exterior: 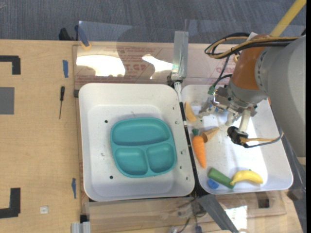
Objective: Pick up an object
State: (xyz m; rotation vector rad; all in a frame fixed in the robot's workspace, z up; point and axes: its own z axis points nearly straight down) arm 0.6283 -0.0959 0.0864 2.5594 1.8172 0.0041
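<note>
The carrot (199,149) looks like my nearest candidate: it lies in the right bin (277,171), just below and to the left of the hand (227,111), hard against the bin's left wall. Its long axis runs roughly up and down the view, stalk end toward the hand, tip pointing away toward the near rim. A small tan cone-shaped piece (210,133) sits between the carrot's top and the hand, closer still, lying slanted. An orange-yellow slice (190,113) rests to the hand's left, near the wall.

Farther from the hand, past the carrot's tip, are a green cylinder (220,177) and a banana (248,177), side by side near the front edge, well apart from the hand.

The hand hangs over the upper part of the right bin with nothing visibly between its fingers. I cannot tell from this angle whether they are apart or together; cabling and the wrist clutter that area.

My judgement: the move turns on a short shift down-left, with the fingers set across the carrot's length. The wall beside it may crowd one finger.

The left bin (92,106) holds a teal tray (143,147), well away on the hand's far left.
</note>
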